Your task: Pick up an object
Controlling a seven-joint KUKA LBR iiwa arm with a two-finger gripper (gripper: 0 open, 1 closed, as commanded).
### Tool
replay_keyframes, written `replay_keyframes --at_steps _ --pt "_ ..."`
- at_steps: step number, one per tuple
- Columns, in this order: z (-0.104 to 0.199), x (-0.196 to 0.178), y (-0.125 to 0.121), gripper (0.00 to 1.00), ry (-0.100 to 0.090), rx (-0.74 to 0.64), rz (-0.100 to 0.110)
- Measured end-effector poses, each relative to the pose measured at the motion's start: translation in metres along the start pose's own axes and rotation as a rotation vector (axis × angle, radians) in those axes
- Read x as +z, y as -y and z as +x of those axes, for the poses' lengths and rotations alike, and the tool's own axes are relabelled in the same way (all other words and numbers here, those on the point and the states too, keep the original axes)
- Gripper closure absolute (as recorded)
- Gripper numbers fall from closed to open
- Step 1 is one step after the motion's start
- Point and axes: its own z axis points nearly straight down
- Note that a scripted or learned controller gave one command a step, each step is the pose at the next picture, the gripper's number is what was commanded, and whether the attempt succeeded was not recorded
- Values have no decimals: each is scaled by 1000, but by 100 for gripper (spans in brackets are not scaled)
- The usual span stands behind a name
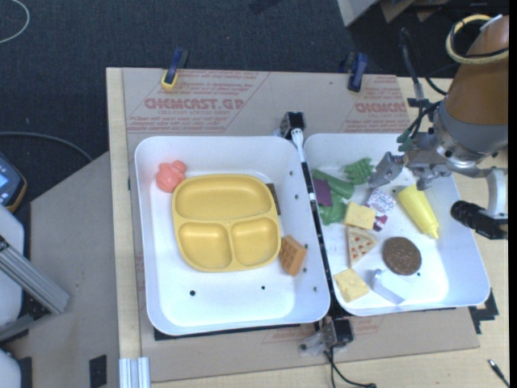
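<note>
My gripper (405, 173) hangs over the upper middle of the right bin (464, 285), fingers spread and nothing between them. Just below it lie a yellow banana-like piece (420, 210) and a small white and red packet (381, 201). Further down are a yellow cheese block (360, 216), a pizza slice (359, 245), a brown cookie (401, 256), a second cheese wedge (350, 284) and a grey piece (386, 288). To the gripper's left sit green leafy toys (355, 170) and a purple piece (322, 191).
The left bin (153, 257) holds a yellow divided plate (226, 221), a pink toy (170, 175) at its upper left and an orange waffle piece (292, 256) at its lower right. A black divider (307, 192) runs between the bins. The arm's orange body (481, 71) looms at the right.
</note>
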Motion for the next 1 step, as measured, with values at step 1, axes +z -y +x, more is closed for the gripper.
replay_keyframes --at_steps 1 --pt "0 -6 -2 0 1 -2 -11"
